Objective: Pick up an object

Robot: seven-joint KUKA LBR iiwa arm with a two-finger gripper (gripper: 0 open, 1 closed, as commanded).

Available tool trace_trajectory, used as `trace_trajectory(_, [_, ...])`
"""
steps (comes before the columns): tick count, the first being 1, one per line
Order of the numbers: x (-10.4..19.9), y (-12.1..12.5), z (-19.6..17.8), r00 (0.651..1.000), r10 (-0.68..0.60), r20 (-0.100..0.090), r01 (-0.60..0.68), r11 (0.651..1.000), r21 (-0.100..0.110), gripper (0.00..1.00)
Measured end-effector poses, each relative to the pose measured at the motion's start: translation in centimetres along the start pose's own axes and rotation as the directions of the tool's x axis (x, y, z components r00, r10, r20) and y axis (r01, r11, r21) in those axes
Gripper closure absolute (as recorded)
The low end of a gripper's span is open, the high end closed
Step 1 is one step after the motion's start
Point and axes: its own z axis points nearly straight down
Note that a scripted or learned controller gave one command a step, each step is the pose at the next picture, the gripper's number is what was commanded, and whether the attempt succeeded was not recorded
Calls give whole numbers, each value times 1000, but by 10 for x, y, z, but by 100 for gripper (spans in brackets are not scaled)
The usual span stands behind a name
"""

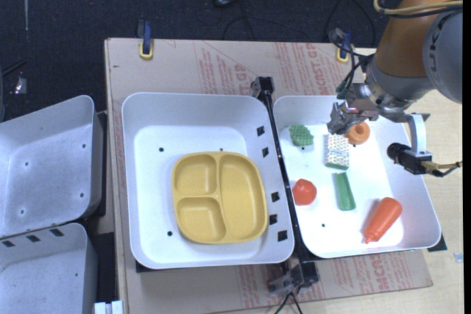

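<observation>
End effector (344,118) sits at upper right of the frame, over the back of the right bin (423,191), low above the patterned block (337,151) and just beside a small orange piece (358,133). Can't tell if it's spread or pressed together, the wrist housing hides the tips. Nothing visibly pinched.

Nearest candidates: the block, directly below-left of the tool, and the orange piece right next to it. Judgement: these two are crowded, so a descent between them risks nudging one into the other. Better to centre on the block and align across its narrow side.

Further out in the same bin: green lumpy item (300,134) toward the divider, green stick (344,190) mid-bin, red round item (305,192) near the divider, carrot (381,219) at lower right. All lie well apart from each other, easier targets if the block slips.

Left bin (140,158) holds the yellow divided plate (220,196), not relevant. Cable (423,162) by the right wall: keep clear.
</observation>
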Motion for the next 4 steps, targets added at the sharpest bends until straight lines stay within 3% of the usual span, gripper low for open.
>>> trace_trajectory(1, [0, 1, -18, 1000, 1, -1, -1, 1000, 3, 100])
trace_trajectory(2, [53, -4, -31, 1000, -4, -3, 4, 1000, 6, 100])
trace_trajectory(4, [155, -21, -17, 1000, -5, -4, 5, 1000, 9, 100])
